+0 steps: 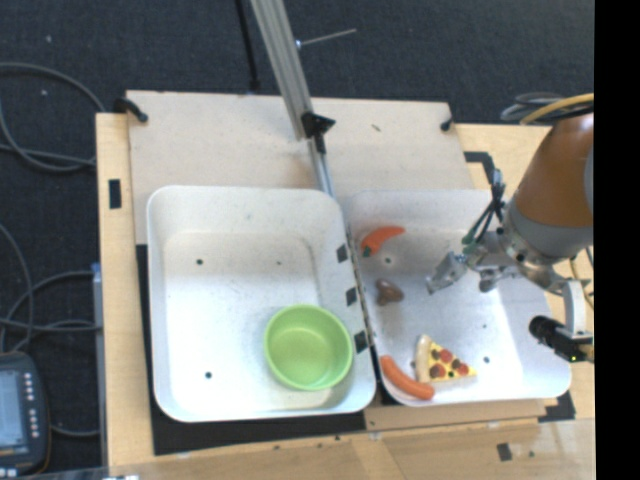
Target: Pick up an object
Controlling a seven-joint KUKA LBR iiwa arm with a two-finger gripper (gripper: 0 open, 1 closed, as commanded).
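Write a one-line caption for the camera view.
End effector hovers over the right bin near toy food; green bowl sits in the left bin.

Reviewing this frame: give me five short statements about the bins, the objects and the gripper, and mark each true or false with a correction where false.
1. The green bowl sits in the left bin. True.
2. The pizza slice toy lies in the left bin. False: it lies in the right bin, near its front edge.
3. The gripper hangs over the right bin. True.
4. The gripper holds the small brown object. False: that object lies on the bin floor, apart from the gripper.
5. The orange carrot-like toy lies inside the green bowl. False: it lies in the right bin near its back left corner.
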